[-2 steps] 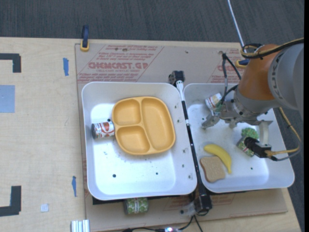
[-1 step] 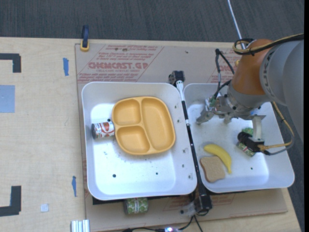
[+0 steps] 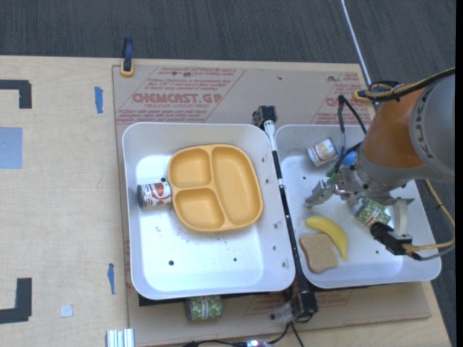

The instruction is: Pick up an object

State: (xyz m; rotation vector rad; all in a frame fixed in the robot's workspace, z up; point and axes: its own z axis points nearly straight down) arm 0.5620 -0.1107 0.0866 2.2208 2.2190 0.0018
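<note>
My gripper (image 3: 318,194) hangs over the middle of the right bin (image 3: 419,270), open, fingers pointing left, with nothing between them. Just below it lies a yellow banana (image 3: 327,232), and a slice of bread (image 3: 319,252) lies against the banana's lower end. A small white-labelled can (image 3: 321,151) lies above the gripper near the bin's back wall. To the right, a green-labelled can (image 3: 372,212) lies partly under the wrist.
The left bin (image 3: 145,266) holds a yellow divided plate (image 3: 215,186) and a red-labelled can (image 3: 154,193) at the plate's left edge. Another green can (image 3: 205,308) lies on the bench in front of the left bin. Cables trail from the arm on the right.
</note>
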